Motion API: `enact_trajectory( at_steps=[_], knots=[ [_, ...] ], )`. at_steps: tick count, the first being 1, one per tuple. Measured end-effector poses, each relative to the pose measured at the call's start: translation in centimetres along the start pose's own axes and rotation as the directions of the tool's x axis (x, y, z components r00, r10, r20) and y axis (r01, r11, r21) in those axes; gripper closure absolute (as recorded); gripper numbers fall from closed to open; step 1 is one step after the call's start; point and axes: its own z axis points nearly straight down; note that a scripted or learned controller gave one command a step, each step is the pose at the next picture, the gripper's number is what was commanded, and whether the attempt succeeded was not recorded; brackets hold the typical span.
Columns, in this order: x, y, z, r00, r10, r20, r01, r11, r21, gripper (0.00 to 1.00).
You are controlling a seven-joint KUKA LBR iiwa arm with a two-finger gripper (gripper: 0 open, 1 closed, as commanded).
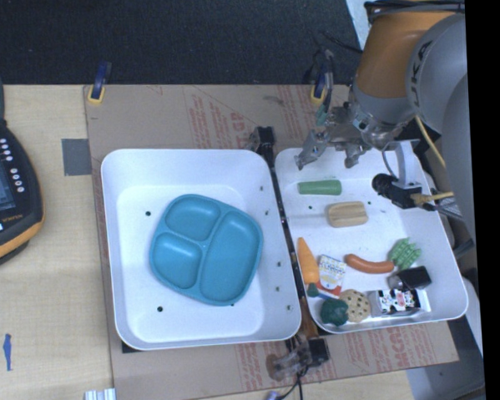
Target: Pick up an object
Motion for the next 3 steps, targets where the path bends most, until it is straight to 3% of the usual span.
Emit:
enact_trajectory(
  at_steps=[1, 2, 3],
  knots=[
    [-5.3, -9.1, 4.8, 1.000, 0.001, 0.003, -0.001, 1.000, 0.006, 0.00],
    [-8.8, -16.2, 9.8, 1.000, 0.001, 0.002, -0.001, 1.000, -0.003, 0.00],
    [-8.8, -16.0, 8.8, 1.000, -0.004, 0.002, 0.004, 1.000, -0.004, 1.00]
  ],
)
